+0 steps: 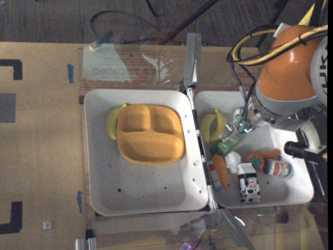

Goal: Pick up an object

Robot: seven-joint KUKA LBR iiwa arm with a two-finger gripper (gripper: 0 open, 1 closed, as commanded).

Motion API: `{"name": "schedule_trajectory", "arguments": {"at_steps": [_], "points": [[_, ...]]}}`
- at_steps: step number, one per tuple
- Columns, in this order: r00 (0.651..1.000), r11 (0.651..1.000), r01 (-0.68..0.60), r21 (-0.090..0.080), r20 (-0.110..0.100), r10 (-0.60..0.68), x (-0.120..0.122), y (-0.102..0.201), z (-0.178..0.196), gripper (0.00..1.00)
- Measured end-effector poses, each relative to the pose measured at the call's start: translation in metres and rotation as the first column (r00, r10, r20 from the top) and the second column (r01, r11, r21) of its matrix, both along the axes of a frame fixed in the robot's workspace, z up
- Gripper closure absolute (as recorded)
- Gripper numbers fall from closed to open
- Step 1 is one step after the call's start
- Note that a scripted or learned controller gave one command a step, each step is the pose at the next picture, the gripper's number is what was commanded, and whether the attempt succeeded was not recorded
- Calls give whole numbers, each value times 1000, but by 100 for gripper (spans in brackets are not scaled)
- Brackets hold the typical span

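The right bin (296, 191) holds a bunch of yellow bananas (212, 126), a green bottle-like item (225, 147), an orange carrot (221, 172), a white round object (232, 160), a cow-patterned milk carton (248, 186), an orange-red toy (258, 160) and a small jar (277, 167). My gripper (241, 126) hangs low over the back of this bin, just right of the bananas and above the green item. The bulky orange and grey arm (291, 66) covers the bin's far right corner.
The left bin (140, 191) carries an orange divided plate (151, 133) with a yellow banana-shaped piece (111, 123) poking out from its left side. A metal divider (200, 155) separates the bins. Cables and a black fixture (299, 150) sit at the right.
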State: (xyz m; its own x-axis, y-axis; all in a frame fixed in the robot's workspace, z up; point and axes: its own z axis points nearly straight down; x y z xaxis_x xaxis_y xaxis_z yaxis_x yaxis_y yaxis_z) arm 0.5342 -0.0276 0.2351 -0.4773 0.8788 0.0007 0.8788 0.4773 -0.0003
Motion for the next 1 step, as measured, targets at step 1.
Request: {"name": "schedule_trajectory", "arguments": {"at_steps": [1], "points": [[1000,1000,1,0,4,-1,1,0,10,100]]}}
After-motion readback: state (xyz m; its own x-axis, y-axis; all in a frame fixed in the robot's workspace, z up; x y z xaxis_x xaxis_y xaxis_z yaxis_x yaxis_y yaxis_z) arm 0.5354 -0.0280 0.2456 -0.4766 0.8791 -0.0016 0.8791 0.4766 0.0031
